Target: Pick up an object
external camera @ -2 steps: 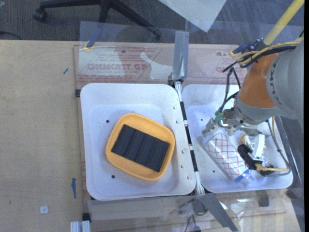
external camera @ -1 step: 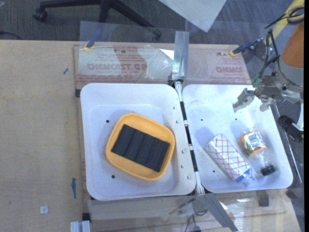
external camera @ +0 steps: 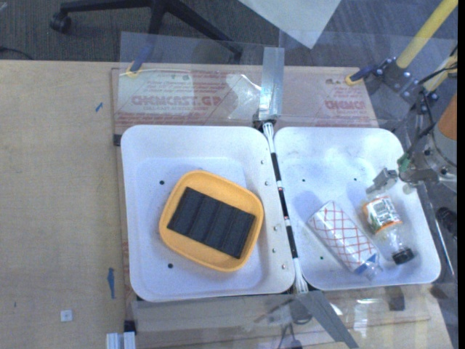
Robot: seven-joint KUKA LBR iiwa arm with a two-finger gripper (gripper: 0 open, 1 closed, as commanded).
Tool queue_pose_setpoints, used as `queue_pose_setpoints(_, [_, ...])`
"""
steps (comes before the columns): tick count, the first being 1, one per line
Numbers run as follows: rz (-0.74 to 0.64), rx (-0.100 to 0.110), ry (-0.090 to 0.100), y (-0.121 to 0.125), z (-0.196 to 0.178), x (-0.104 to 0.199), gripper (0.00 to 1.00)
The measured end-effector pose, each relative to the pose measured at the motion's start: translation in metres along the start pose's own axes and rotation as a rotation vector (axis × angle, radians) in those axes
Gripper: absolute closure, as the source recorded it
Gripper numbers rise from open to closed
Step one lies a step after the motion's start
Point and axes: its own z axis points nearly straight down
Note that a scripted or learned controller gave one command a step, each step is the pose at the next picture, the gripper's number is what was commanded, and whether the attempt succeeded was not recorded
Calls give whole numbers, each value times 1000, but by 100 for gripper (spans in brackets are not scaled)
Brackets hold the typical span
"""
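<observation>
Small clear plastic bottle with an orange and white label and a dark cap is the nearest candidate we see for picking; it lies on its side in the right white bin, toward the lower right of the frame, cap end pointing to the lower right corner of that bin. Just to its left, near but apart from it so far as we can tell, lies a flat packet patterned in red and white lattice, tilted diagonally, with a bluish end at its lower right tip. In the left white bin we find a rounded yellow plastic tray bearing a black ribbed rectangular pad, sitting roughly at the middle of that bin and turned at a slant. At the right edge of the frame, over the right bin's upper right rim, the grey metal gripper hangs above and just up from the bottle; we cannot tell whether it is open or closed, and we see nothing held in it. Both bins rest on a tan wooden bench with a strip of clear sheeting behind them.
</observation>
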Motion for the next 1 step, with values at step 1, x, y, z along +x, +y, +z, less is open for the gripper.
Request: queue_pose_setpoints(1, [38, -5, 4, -8, 82, -13, 0])
